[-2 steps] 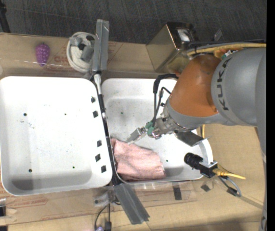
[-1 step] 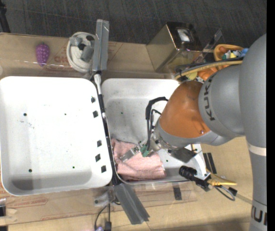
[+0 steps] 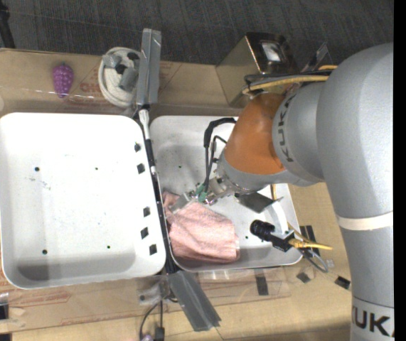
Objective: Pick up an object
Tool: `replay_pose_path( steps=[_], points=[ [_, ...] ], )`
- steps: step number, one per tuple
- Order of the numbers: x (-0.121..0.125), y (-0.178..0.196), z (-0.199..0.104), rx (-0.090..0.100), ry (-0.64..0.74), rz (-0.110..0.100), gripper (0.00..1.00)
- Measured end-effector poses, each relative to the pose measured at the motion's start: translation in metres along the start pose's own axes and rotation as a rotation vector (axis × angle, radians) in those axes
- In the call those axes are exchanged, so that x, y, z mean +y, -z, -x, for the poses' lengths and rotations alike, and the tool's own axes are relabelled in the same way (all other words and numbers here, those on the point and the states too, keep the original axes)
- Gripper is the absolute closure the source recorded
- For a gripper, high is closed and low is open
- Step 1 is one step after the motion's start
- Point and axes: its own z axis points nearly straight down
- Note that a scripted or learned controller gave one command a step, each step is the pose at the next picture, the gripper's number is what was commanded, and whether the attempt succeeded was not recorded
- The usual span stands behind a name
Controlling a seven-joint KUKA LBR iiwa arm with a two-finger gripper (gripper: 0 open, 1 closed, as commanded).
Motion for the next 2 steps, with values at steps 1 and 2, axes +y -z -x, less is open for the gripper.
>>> replay_pose_path(
  steps=[1,2],
  points=[
    [-0.055,0.000,0.010,0.000,0.031,0.000,0.00],
    [0.008,0.000,0.031,0.000,-0.196,0.000,0.00]
  ],
)
